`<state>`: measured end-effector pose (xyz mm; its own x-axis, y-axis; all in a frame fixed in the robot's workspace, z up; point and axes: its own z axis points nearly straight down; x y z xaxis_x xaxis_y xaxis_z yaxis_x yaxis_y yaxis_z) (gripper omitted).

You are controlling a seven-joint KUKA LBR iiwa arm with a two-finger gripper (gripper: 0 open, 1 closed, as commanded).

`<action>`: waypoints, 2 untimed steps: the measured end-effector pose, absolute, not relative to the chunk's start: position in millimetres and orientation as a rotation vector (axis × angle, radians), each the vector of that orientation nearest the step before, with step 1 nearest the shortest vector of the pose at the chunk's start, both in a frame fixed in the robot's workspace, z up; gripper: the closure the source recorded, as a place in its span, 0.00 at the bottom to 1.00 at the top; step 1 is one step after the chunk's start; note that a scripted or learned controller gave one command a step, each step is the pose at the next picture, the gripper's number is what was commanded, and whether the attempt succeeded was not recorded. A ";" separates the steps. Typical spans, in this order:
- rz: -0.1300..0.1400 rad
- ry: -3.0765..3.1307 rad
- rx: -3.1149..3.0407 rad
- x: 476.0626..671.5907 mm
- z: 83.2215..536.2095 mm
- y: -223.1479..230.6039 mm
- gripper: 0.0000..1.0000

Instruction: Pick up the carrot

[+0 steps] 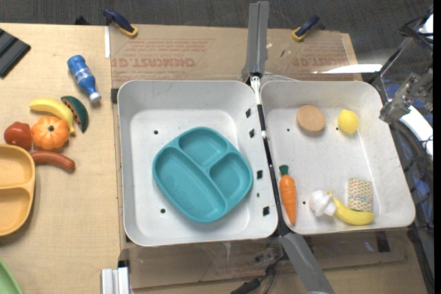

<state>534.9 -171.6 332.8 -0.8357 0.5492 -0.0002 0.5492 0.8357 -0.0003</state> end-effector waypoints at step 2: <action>0.000 3.076 0.635 511.2 287.1 -197.2 1.00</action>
